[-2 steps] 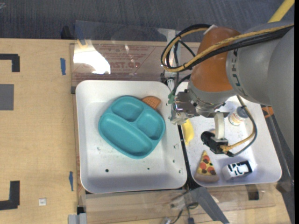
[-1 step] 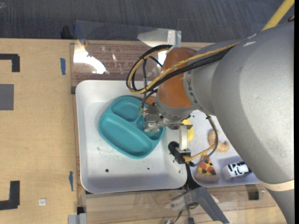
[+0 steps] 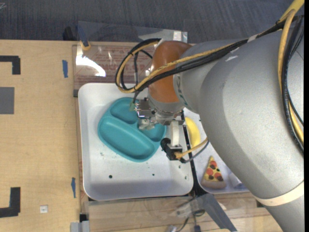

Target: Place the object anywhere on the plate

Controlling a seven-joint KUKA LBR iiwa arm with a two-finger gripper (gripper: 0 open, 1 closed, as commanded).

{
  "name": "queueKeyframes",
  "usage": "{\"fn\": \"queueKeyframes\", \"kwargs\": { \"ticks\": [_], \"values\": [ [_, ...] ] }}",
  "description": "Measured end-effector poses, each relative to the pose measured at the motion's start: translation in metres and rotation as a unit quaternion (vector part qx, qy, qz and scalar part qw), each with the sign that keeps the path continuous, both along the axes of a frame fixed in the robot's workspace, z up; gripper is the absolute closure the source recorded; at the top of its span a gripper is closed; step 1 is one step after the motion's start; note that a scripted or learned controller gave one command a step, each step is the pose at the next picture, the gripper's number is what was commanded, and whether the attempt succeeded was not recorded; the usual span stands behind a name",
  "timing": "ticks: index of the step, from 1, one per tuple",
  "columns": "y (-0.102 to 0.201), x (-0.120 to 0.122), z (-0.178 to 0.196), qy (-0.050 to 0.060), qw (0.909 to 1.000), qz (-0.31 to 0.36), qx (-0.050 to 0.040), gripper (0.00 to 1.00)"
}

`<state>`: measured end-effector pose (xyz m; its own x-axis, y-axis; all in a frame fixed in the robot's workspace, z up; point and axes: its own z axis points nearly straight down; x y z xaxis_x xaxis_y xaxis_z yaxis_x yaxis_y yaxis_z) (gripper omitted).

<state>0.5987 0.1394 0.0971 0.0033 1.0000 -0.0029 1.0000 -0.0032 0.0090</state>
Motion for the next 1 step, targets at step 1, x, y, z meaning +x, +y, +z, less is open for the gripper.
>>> {"fn": "queueKeyframes", "kwargs": {
  "ticks": [1],
  "values": [
    [0.0185, 0.0415, -0.0023, -0.002, 1.0, -0.001, 0.0007, 1.0]
  ]
}}
